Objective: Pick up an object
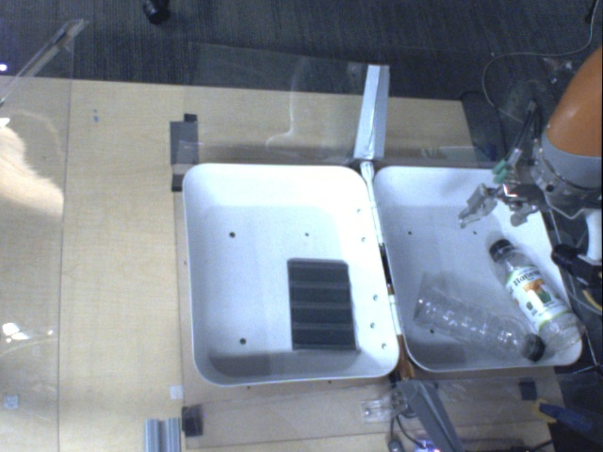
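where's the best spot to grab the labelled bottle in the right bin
Probably across the bottle's labelled middle, coming straight down from above. It lies on its side, dark cap toward the bin's back, so the round body offers two opposite sides there. The gripper hangs above the bin's back part; fingers should straddle the bottle's width, not its length.

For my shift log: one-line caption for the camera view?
Gripper above right bin holding bottles; dark ridged block in left bin.

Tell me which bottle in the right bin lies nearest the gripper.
The labelled bottle, dark cap toward the gripper. The clear bottle lies lower in the right bin, farther off.
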